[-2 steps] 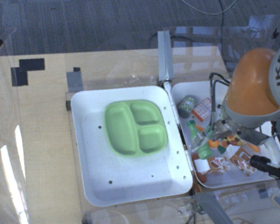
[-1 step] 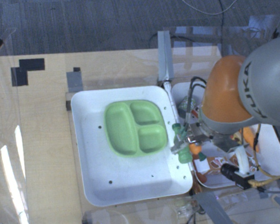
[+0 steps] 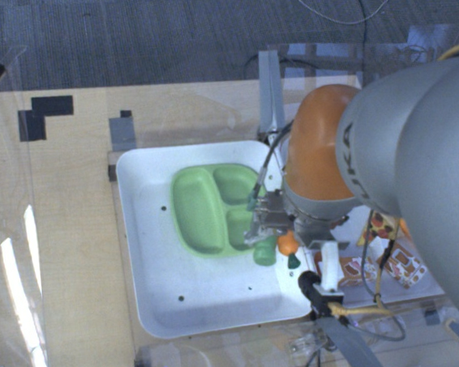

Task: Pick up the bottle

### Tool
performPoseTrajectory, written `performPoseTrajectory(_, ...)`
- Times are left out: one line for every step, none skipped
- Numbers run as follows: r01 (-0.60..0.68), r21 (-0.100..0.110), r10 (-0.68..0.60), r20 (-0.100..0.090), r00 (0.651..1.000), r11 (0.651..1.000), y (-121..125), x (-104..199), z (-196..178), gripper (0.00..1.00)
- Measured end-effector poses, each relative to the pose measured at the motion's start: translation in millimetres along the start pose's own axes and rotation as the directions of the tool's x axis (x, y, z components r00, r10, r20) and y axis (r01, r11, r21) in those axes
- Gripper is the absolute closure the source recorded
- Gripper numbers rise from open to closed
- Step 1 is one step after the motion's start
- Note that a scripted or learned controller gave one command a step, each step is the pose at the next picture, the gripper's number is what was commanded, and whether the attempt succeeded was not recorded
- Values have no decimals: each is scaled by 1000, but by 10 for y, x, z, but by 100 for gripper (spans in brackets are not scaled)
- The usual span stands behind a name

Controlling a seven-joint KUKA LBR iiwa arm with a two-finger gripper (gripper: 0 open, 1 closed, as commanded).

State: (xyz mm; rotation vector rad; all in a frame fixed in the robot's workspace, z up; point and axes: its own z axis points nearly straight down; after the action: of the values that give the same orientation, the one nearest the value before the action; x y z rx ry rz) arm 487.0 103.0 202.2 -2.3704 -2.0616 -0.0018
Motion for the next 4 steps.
performPoseTrajectory(-127,-5,127,-4,992,992,401,962,808,100)
performPoseTrajectory(-127,-4,127,-2,992,992,395,951,817,0)
performPoseTrajectory(-69,7,69,-2,998,998,881,1190,1020,0)
performPoseTrajectory(-60,8,60,8,998,998,872,1167,968,100)
